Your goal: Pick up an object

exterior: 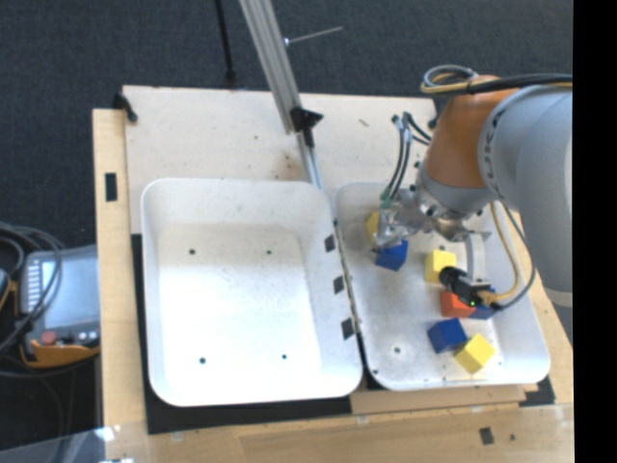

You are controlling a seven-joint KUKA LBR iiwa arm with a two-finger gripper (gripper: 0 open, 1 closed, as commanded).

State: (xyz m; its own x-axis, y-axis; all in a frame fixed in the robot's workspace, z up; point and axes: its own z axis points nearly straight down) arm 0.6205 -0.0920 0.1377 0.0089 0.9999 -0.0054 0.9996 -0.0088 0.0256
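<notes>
1. I have the end effector [390,231] down in the right bin [405,355], at the bin's far left part, with a blue cube [391,256] directly beneath its tip and a small yellow piece [372,223] just to its left.
2. From my slanted view I cannot tell whether it is open, closed, or gripping the blue cube; the wrist hides that.
3. I judge this as the grasp step: the tool is at the object, the lift not yet made.
4. To the right of the end effector lie a yellow cube [441,261] and an orange block [455,304]; further toward me sit a second blue cube [446,335] and a yellow block [474,353].
5. The left bin [241,287] lies well to its left.
6. Next I need a firm close on the blue cube, then a straight rise, watching that the cube comes away from the bin floor.
</notes>
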